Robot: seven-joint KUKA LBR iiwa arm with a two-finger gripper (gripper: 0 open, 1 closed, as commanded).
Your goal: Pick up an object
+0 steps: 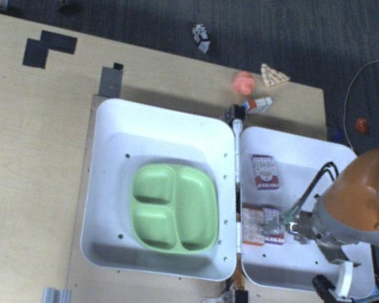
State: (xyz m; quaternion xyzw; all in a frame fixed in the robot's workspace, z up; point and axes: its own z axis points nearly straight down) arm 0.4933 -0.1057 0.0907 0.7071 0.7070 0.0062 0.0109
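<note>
Two things lie in the right bin [299, 272]. A small red and white box [264, 173] rests near its far left side. A flat red and white packet [256, 226] lies against the left wall at mid-depth. My gripper [281, 224] is low in this bin, right at the packet's right edge and partly covering it. The grey arm with its orange band [359, 195] hangs over the bin's right half and hides the floor beneath it.
A green divided plate [174, 206] lies in the left bin [110, 169]. Behind the bins on the bench sit a pink ball [243, 82], a triangular toy [273, 75] and a small tube [257, 105]. A ridge [235, 191] separates the two bins.
</note>
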